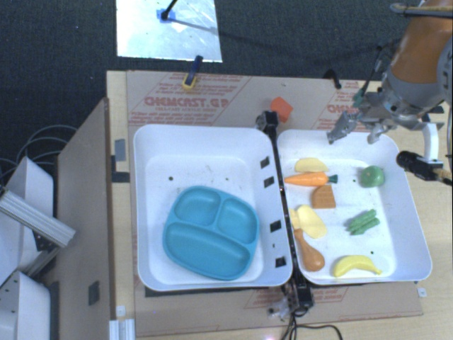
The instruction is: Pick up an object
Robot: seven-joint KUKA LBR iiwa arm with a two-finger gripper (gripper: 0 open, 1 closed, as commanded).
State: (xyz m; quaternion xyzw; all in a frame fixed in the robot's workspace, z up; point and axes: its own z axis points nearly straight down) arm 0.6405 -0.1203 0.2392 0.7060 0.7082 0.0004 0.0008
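Bottom of frame, right bin [414, 261]: a banana [356, 265] is lying nearest the front rim, with a brown drumstick-shaped piece [309, 252] just to its left, against the divider side. Above those, a pale yellow piece [311, 222] is sitting left of centre and a green bean bundle [362, 222] is lying to the right, well apart from it. Further up, a tan block [324, 197] is resting just under a carrot [309, 180], which is lying crosswise with its green tip pointing right. A second pale yellow piece [310, 165] is touching the carrot from above. A round green item [371, 176] is sitting near the right wall, level with the carrot.

Left bin [152, 154]: a blue sectioned plate [211, 231] is lying in the lower middle, tilted slightly.

Beyond the bins, an orange cube [282, 108] is sitting on the cardboard at the top of the divider.

Upper right of frame: the arm is reaching in, and the gripper [359, 132] is hanging over the far rim of the right bin. Its two fingers are standing apart with nothing between them. It is clear of all the objects, the nearest being the upper yellow piece and the round green item.
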